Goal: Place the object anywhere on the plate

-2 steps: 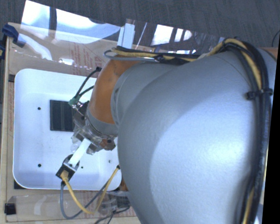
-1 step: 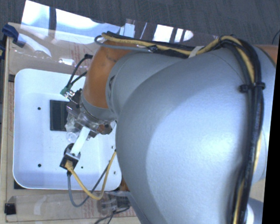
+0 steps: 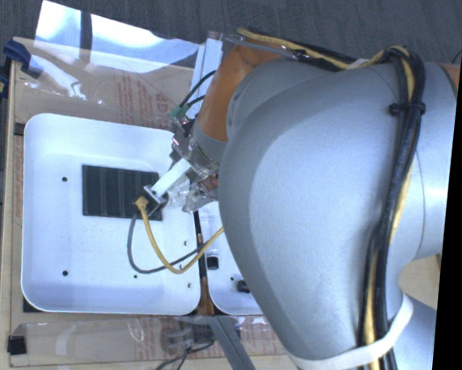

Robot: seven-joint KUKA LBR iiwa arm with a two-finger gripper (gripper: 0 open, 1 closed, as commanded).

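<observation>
End effector (image 3: 188, 191) hangs over the right rim of the left bin (image 3: 30, 201), just beside the plate's right end; I cannot tell whether it is released or clenched. Farther left, the dark ribbed plate (image 3: 112, 191) lies flat in that bin. Rightward, a small dark object (image 3: 242, 286), too small to identify, rests in the right bin (image 3: 224, 301), beside the grey arm (image 3: 320, 189).

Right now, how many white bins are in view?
2. The left bin holds the dark plate; the right bin lies mostly under the arm, so its contents may be hidden.
</observation>
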